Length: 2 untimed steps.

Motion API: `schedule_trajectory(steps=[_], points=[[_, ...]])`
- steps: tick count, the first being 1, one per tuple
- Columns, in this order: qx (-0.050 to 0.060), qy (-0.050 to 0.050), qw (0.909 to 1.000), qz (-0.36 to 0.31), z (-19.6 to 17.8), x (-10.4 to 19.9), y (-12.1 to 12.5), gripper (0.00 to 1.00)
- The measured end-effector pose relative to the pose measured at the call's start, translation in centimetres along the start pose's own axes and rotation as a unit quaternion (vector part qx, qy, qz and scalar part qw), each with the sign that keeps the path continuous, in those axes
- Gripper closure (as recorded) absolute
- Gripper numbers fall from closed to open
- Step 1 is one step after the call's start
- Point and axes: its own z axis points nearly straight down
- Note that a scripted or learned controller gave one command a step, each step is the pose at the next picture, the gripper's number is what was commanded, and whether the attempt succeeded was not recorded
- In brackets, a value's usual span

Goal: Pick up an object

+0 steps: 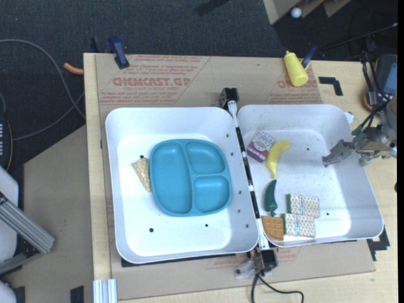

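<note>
- My jaws (pixel 334 156) hang over the right bin's (pixel 353 219) right side, holding nothing.
- Left bin (pixel 126 169): a blue divided plate (pixel 189 175), with a tan wafer-like piece (pixel 142 172) touching its left edge.
- Right bin: a yellow banana (pixel 276 156) just beside a purple-and-white packet (pixel 260 144), a green pepper-like toy (pixel 271 196), and printed packets (pixel 302 214) beside an orange waffle-like piece (pixel 273 227) at the front.
- A yellow bottle (pixel 295 69) lies on the surface (pixel 158 81) behind the bins.

Robotics lab setup, not a home. Plywood table (pixel 189 74) stamped w/ a supplier's name, held by a blue clamp (pixel 118 52) far left and a yellow clamp (pixel 295 69) far right. Two white bins (pixel 120 169) joined side by side, loose cables (pixel 38 49) on dark carpet (pixel 158 11), aluminium rail (pixel 25 223) near left.
</note>
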Motion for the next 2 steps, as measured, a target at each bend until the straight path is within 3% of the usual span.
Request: schedule_trajectory(steps=[1, 2], points=[[0.001, 0.001, 1.0, -0.001, 4.0, 8.8, 3.6, 0.0], [0.001, 0.0, 1.0, 0.0, 11.1, 10.7, 4.0, 0.0]])
